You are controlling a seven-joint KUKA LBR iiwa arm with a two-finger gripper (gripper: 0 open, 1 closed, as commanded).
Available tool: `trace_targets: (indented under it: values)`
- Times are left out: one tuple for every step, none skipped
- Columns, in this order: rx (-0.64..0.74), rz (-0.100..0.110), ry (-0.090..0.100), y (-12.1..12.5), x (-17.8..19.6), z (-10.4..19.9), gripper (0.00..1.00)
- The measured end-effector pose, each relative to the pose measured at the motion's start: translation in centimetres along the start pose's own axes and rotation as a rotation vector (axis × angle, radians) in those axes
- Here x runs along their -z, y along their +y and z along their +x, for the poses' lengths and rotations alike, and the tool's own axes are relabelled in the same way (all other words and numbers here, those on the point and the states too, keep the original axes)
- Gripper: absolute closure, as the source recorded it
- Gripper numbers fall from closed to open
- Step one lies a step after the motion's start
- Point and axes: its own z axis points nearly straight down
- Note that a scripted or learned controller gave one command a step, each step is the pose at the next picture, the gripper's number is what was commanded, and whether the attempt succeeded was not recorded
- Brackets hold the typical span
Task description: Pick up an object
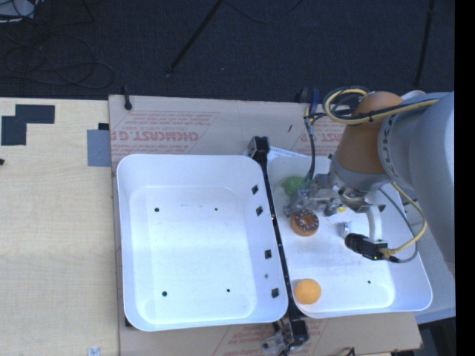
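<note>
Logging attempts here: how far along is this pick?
Done: the arm has reached into the right bin and the gripper sits low by the brown round object and a green object. In hand: nothing visibly lifted; the grasp itself is unclear. Left: securing and raising one. The orange ball lies untouched near the front.

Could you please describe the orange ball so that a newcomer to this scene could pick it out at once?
Look at the right-hand bin, the one the arm reaches into. Near its front left corner, beside the black divider, lies the orange ball. It is plain, smooth and alone, unlike the brown patterned round object under the gripper further back.
</note>
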Motion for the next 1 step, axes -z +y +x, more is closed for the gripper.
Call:
trace_targets:
  values:
    - [-0.002,0.000,0.001,0.11,1.14,-0.08,1.00]
